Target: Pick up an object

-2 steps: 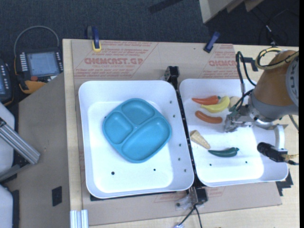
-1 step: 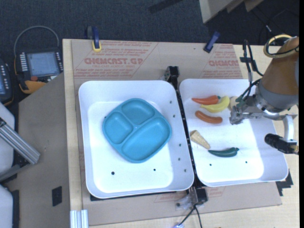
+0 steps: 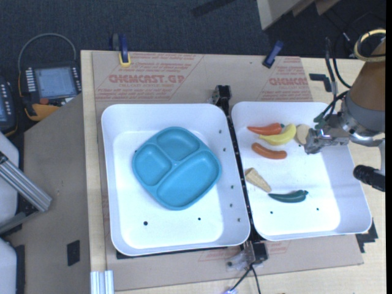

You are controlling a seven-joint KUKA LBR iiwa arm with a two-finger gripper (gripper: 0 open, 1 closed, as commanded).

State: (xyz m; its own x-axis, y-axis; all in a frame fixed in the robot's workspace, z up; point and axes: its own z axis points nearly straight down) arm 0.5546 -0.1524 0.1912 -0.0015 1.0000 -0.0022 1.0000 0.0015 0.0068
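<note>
Nearest candidate is the banana (image 3: 280, 136), upper part of the right bin (image 3: 343, 222), touching the red chili (image 3: 266, 128) above it, with the sausage (image 3: 269, 152) just below. Just right of the banana there's a pale beige bit (image 3: 300, 135) at the gripper's edge; too small to name. Further down: cheese wedge (image 3: 258, 179) near the bin's left wall, green chili (image 3: 288, 195) beside it, both well apart from the cluster. The gripper (image 3: 316, 141) sits low at the right end of the banana cluster. You can't tell from this angle whether it's open or closed, and nothing is visibly between its tips, so don't count a grasp yet. Looks like the approach/descend step. Next move calls for closing on one item without dragging its neighbours, then a straight lift. Left bin (image 3: 116, 182) has only the blue plate (image 3: 176, 167), not in play.
</note>
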